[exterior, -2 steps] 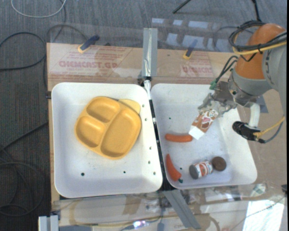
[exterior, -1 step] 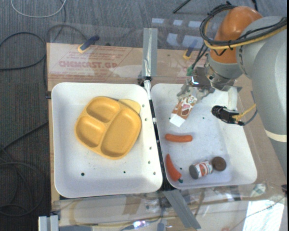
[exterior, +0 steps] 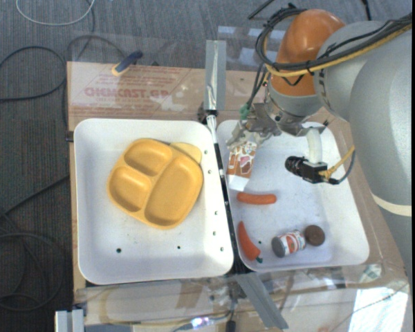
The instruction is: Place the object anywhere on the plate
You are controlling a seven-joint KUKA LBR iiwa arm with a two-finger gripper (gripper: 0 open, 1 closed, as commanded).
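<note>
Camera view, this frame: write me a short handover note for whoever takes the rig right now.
Gripper: low over the top left corner of the right white bin, at the upper end of the orange-and-white snack packet; a grasp cannot be confirmed.
Plate: the yellow three-compartment plastic plate lies in the left white bin with nothing on it.
Other things in the right bin: orange sausage, orange carrot, small tin can on its side, dark brown round piece.
Done: nothing placed.
Left: secure one object, carry it left, set it on the plate.
</note>
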